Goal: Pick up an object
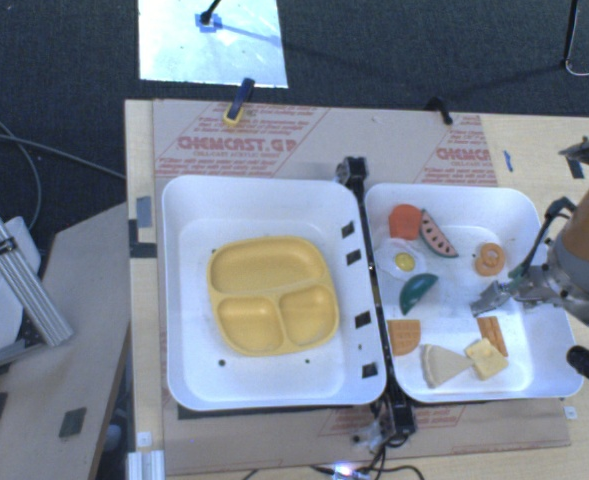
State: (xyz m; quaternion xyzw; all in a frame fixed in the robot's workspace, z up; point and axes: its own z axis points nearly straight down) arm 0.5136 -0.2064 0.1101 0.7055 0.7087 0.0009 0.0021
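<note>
The right bin (514, 206) holds several toy foods: a red tomato (405, 221), a watermelon slice (437, 234), a fried egg (404, 262), a green leaf-shaped piece (416, 288), an orange ring (490, 258), a round cracker (404, 336), a pale wedge (444, 365), a yellow cheese block (487, 359) and an orange strip (491, 330). My gripper (494, 300) reaches in from the right and hangs just above the orange strip, in the bin's right half. Nothing shows between its fingers.
The left bin (189, 368) carries a yellow three-compartment plate (272, 293). A black divider with clips (366, 268) separates the two bins. The arm's body (584, 248) covers the right bin's right rim.
</note>
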